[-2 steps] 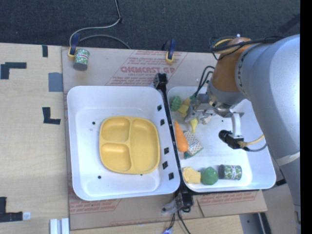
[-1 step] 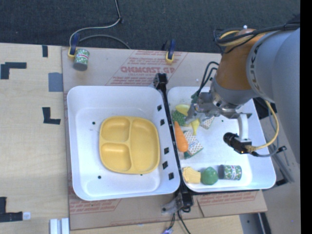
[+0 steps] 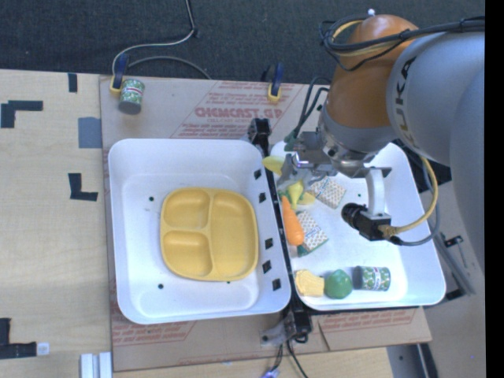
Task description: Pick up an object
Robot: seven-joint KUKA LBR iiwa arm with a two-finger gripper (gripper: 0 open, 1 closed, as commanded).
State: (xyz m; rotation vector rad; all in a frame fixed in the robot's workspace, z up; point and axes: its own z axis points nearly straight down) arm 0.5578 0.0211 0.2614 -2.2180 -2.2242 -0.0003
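Note:
My gripper (image 3: pixel 301 172) hangs low over the left side of the right bin (image 3: pixel 421 286), under the orange-banded wrist. Right below it lie a yellow-green piece (image 3: pixel 294 194) and a small yellow item (image 3: pixel 272 164) against the bin's left wall. An orange carrot (image 3: pixel 293 224) lies just in front of the gripper, partly on a patterned packet (image 3: pixel 313 233). A second patterned packet (image 3: pixel 328 190) sits beside the gripper on the right. At the near edge of this bin rest a yellow block (image 3: pixel 309 283), a green ball (image 3: pixel 338 284) and a small can (image 3: pixel 372 278).
The left bin (image 3: pixel 134 179) holds a yellow divided plate (image 3: pixel 209 234). A small can (image 3: pixel 131 96) stands on the cardboard behind the bins. A black cable fitting (image 3: pixel 364 220) hangs off the arm over the right bin. Clamps hold the divider between the bins.

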